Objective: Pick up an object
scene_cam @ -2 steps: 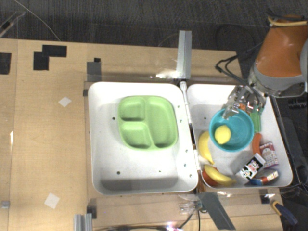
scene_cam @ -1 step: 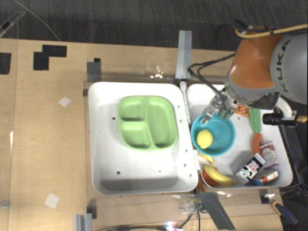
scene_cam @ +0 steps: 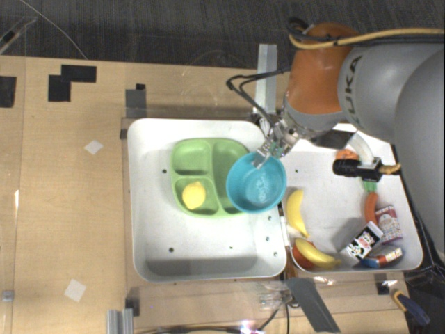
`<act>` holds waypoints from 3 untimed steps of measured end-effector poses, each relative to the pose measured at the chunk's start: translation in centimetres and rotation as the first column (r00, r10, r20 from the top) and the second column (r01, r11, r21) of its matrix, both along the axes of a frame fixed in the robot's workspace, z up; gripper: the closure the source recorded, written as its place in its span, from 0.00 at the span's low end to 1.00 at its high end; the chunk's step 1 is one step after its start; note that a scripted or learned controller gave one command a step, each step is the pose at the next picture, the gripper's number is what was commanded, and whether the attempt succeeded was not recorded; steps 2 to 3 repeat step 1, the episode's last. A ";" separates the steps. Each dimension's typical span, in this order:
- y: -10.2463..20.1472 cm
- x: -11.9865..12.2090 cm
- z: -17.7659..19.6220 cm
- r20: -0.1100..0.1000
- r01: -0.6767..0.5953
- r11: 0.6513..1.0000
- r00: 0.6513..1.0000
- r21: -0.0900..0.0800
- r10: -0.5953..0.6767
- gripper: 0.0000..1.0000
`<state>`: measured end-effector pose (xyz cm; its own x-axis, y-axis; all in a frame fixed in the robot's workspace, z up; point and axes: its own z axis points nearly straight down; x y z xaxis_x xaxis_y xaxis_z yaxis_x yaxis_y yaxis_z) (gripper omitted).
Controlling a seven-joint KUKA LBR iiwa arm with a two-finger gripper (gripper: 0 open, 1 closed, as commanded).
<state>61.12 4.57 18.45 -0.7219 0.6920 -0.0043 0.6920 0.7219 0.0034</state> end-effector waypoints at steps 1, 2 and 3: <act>-9.1 3.0 10.0 0.003 0.071 0.997 0.997 -0.002 -0.071 1.00; -9.1 3.0 10.0 0.003 0.071 0.997 0.997 -0.002 -0.071 1.00; -9.1 3.0 10.0 0.003 0.071 0.997 0.997 -0.002 -0.071 1.00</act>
